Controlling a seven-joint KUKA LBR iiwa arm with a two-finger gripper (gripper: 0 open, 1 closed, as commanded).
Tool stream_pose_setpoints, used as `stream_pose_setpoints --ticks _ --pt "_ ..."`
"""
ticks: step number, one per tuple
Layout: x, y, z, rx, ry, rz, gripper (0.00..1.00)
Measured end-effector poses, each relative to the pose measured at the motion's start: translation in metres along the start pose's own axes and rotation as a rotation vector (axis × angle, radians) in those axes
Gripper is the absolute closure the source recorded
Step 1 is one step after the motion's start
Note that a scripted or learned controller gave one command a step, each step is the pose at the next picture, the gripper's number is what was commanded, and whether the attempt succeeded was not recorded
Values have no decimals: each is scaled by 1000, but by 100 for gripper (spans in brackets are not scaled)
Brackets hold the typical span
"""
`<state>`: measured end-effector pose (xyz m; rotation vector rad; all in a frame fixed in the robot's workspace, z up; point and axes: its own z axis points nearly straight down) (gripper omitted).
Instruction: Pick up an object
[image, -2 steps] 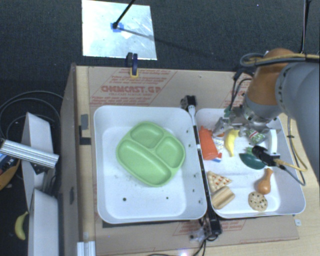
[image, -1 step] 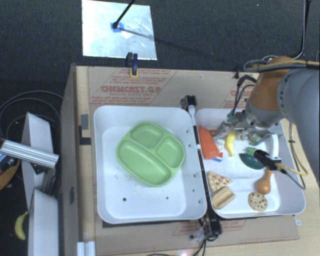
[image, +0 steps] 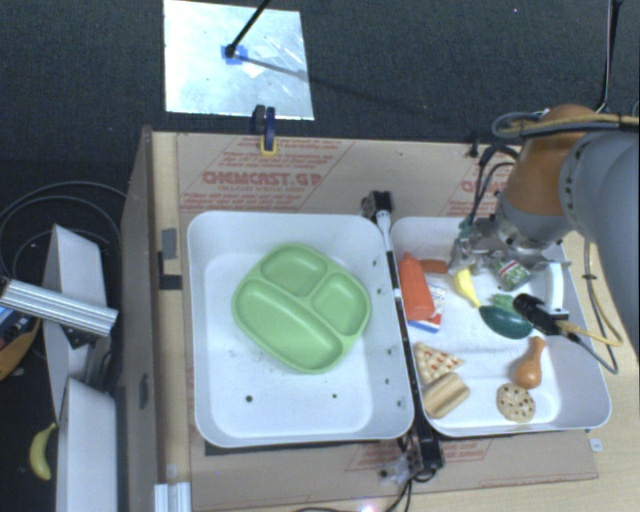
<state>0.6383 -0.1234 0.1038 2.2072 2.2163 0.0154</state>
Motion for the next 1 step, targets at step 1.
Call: stream_pose_setpoints --ticks 1 --pt "66 -45 -87 11 6 -6 100"
